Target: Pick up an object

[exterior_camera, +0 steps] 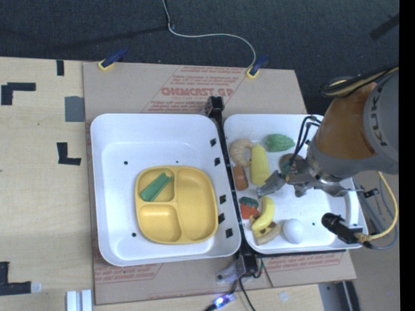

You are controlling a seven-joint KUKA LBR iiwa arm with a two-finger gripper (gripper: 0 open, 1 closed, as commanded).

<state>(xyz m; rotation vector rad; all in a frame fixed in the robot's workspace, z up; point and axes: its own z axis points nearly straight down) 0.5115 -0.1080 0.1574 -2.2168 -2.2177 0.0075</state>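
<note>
The arm (pixel 353 135) is reaching in from the right of the frame over the right bin (pixel 311 238). Its gripper (pixel 271 185) is hovering centre-right, just beside the yellow corn (pixel 259 164) and above the banana (pixel 264 214); I cannot tell its state.

the claw (pixel 267 188) hovers in the right bin (pixel 311 237) over a banana (pixel 264 214) and yellow corn (pixel 259 164).

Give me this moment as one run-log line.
arm: over right bin | gripper: low beside corn, nothing seen held | left bin: yellow tray with green piece | task: pick not done
</note>
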